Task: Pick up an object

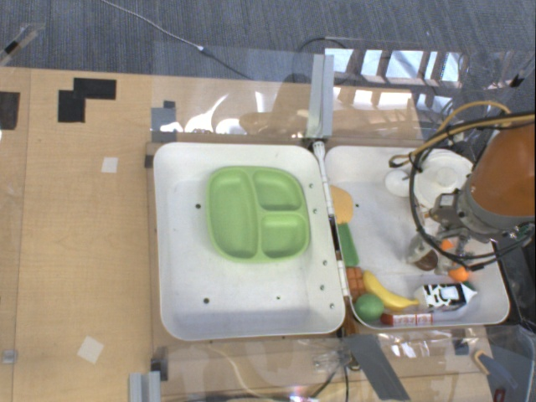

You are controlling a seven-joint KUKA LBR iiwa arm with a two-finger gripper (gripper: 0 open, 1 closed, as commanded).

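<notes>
My arm [502, 182] carries a rounded orange band above a grey wrist collar. Black and yellow cables [444, 136] loop out beside the band and run down toward the wrist. Small orange fittings [458, 272] sit below the collar, near my tool end.

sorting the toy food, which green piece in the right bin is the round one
The green ball at the bin's lower-left corner, beside the banana. The other green piece is a long flat bar along the divider.

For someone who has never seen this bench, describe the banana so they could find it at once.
Start at the right-hand bin and go to its near edge. The banana lies there, next to a green ball; it is the only curved yellow thing.
</notes>
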